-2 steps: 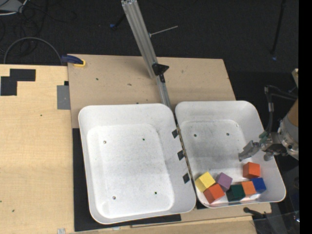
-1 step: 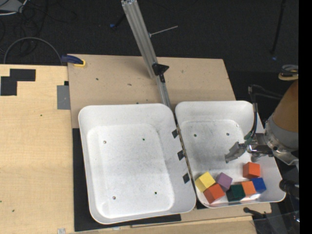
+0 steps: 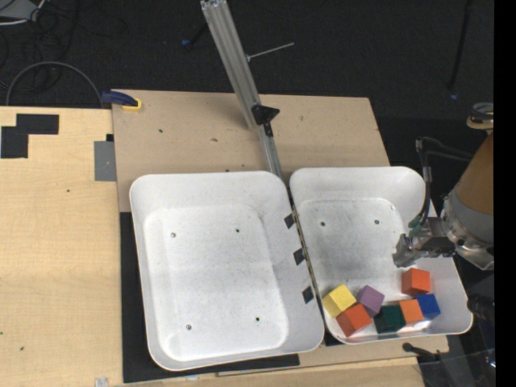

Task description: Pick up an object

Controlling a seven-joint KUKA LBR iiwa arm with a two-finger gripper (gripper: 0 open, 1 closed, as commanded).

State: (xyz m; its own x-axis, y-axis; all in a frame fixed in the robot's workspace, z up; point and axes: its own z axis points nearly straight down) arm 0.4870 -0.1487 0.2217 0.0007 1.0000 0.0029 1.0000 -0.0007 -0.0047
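Gripper (image 3: 405, 252), fingers' state unclear, hangs just above-left of the red block (image 3: 416, 280) at lower right.

Even overhead light falls on the bench (image 3: 242, 135) and washes the two white bins (image 3: 214, 264) close to glare, while the floor behind lies in near darkness. Shadows are soft and short. The picture is low in resolution and slightly soft, with small detail grainy.

metal rail (image 3: 239, 69): slanting over bench | blue clamp (image 3: 121, 99): bench's far-left corner | cables (image 3: 40, 75): dark floor behind
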